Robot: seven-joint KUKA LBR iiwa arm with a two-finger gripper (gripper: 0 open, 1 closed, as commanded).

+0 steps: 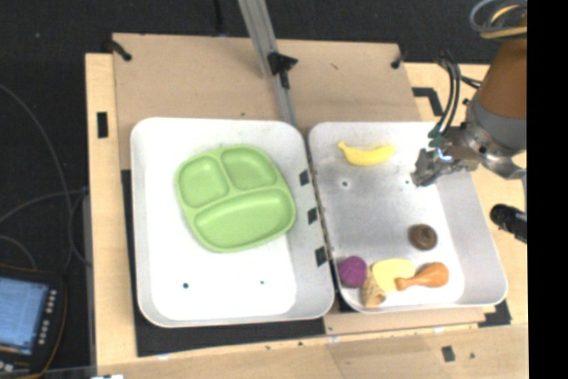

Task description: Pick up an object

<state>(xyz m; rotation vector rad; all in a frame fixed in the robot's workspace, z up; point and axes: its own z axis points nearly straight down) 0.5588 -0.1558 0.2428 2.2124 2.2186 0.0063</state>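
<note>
Banana just left of hand, apart.

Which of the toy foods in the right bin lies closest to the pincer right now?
The yellow banana, lying alone by the bin's far edge, just left of the pincer. The other pieces sit farther off, toward the near edge.

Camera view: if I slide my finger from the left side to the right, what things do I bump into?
Green plate → purple ball → yellow banana → brown doughnut → gripper.

Even overhead light, soft slightly blurred picture
</note>
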